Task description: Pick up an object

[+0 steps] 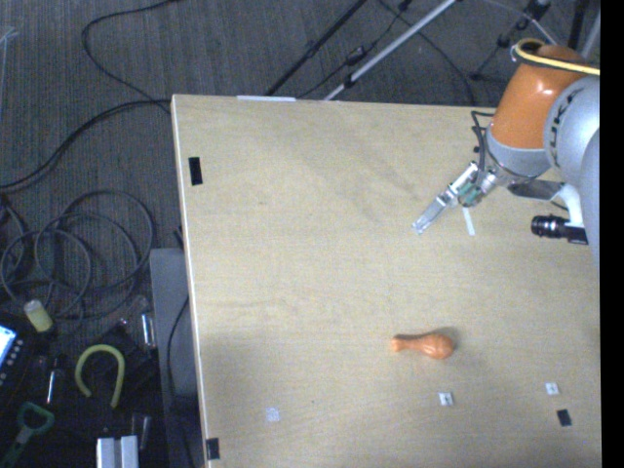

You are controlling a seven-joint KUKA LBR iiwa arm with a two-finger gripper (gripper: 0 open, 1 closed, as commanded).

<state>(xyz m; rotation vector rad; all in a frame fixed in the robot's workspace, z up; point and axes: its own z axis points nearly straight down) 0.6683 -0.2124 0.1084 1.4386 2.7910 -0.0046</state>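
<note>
A small orange object, shaped like a gourd with a narrow neck pointing left, lies on the pale wooden bench top toward the front right. My gripper hangs over the bench's right middle, well behind the orange object and a little to its right. Its two fingers are spread apart, one long finger reaching left and down and a shorter one beside it. Nothing is between them. The grey arm with its orange band comes in from the upper right.
Small black and white markers sit near the bench's front right, and a black tab sits at its left edge. Cables, a tripod and tools lie on the dark floor left of and behind the bench.
</note>
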